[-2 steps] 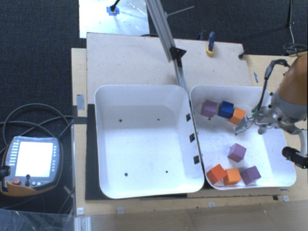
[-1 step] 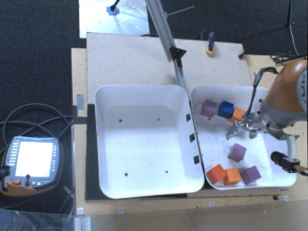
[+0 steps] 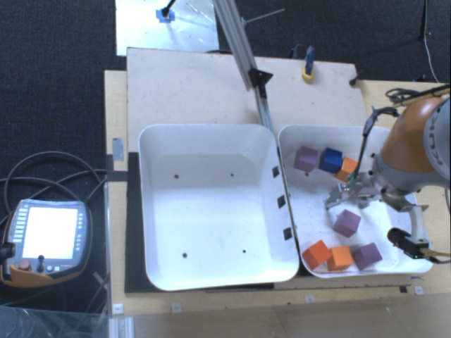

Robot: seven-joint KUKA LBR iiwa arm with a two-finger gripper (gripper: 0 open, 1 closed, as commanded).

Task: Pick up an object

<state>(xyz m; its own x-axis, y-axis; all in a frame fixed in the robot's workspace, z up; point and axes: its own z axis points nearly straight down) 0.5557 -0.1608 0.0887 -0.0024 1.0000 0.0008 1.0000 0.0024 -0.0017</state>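
Gripper (image 3: 343,197): low in right bin (image 3: 310,210), just above a purple cube (image 3: 347,222); jaw state impossible to tell.
Progress: nothing visibly lifted; grasp and lift remain.

Even overhead light, soft focus; glare whitens the shiny foil sheet (image 3: 165,16) beyond the pale wooden tabletop (image 3: 211,83).

One fixed camera hangs above the bench (image 3: 211,83) and looks down at a slant, taking in both white bins (image 3: 211,273). It stands far enough back to include the surrounding dark floor (image 3: 56,62) and a teach pendant (image 3: 46,241) at left.
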